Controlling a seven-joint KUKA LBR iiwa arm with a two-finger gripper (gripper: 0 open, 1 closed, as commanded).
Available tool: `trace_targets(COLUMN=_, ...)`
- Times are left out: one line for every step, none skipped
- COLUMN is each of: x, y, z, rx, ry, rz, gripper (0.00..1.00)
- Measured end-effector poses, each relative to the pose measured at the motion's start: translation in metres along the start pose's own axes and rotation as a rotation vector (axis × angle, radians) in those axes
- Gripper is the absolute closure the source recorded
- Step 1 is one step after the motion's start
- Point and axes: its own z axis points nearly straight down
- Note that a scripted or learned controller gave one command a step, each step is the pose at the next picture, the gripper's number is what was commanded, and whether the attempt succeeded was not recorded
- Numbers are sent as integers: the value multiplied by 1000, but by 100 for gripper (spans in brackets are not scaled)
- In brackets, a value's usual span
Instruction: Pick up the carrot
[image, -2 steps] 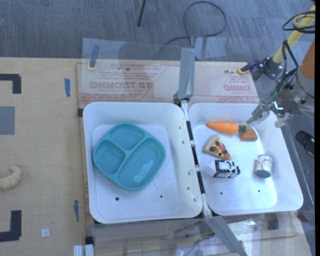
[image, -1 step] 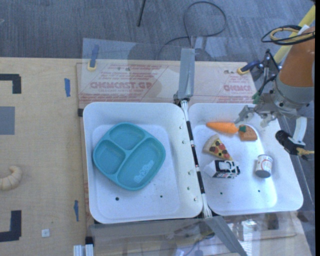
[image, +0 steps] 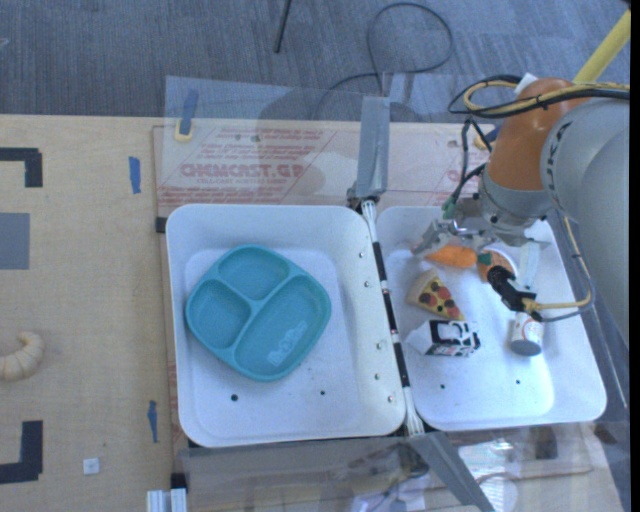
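- My gripper (image: 458, 232) is down in the right bin (image: 570, 395), near that bin's far edge, with my grey arm (image: 590, 150) and its orange band (image: 520, 140) reaching in from the right.
- The carrot (image: 452, 256) lies in the right bin close to the far edge, just below my gripper; its orange body points toward the bin's left wall.
- I cannot tell whether my fingers are open or closed: they are small and dark against the wrist, and I cannot tell whether they touch the carrot.
- A pizza slice (image: 434, 296) lies just nearer than the carrot, toward the bin's left wall.
- A small black-and-white carton (image: 447, 340) lies near the middle of the right bin, on the near side of the pizza slice.
- A small grey can (image: 524, 335) rests toward the bin's right side, near a black cable (image: 510, 292) that hangs from my wrist.
- The left bin (image: 210, 410) holds a teal divided plate (image: 258, 312), sitting left of the bin's centre.
- On the bench (image: 80, 400), well apart from both bins near its left edge, lies a pale croissant (image: 20, 356).
- Blue tape strips (image: 134, 174) mark the bench left of the bins.
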Motion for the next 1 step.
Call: trace_targets(x=0, y=-1, z=-10, rx=8, ry=0, rz=-1, gripper=100)
